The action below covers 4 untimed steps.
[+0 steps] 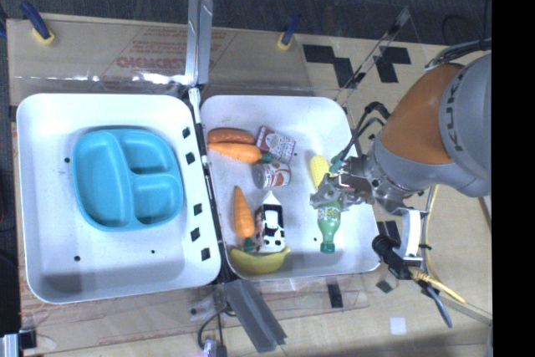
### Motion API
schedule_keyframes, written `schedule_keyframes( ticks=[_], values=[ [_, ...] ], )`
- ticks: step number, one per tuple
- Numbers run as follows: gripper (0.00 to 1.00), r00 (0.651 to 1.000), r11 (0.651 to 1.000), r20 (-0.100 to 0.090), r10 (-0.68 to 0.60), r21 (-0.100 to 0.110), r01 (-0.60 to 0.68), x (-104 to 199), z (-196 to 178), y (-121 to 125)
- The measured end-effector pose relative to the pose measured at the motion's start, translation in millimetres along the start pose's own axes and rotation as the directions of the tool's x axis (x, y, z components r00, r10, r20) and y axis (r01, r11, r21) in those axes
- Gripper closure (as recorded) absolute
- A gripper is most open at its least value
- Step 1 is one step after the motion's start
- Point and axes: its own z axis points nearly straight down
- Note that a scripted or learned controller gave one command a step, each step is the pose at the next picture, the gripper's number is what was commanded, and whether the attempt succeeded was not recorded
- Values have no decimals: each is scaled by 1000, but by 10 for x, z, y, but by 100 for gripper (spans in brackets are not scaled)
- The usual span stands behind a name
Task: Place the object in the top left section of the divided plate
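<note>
The claw (333, 195) hangs at the right bin's (334, 109) right side, directly over the green bottle (328, 228); its finger state cannot be told.

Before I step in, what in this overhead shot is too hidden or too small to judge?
- Gripper: its fingers sit among metal parts over the green bottle; contact with the bottle cannot be told.
- Yellow item: partly covered by the gripper, kind unclear.
- Banana: the cow-patterned carton overlaps it.
- Small can and red packet: labels too small to read.
</note>
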Motion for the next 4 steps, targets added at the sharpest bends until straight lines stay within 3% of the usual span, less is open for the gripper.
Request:
schedule_keyframes(
  ticks=[1,2,3,4],
  values=[
    [100,973,973,1,229,1,-229,927,-310,149],
    [100,976,976,3,219,4,-219,1688,-83,172],
    [100,994,994,2,-107,0,107,2399,67,477],
    [0,994,994,3,-107,0,107,2399,66,477]
  ],
)
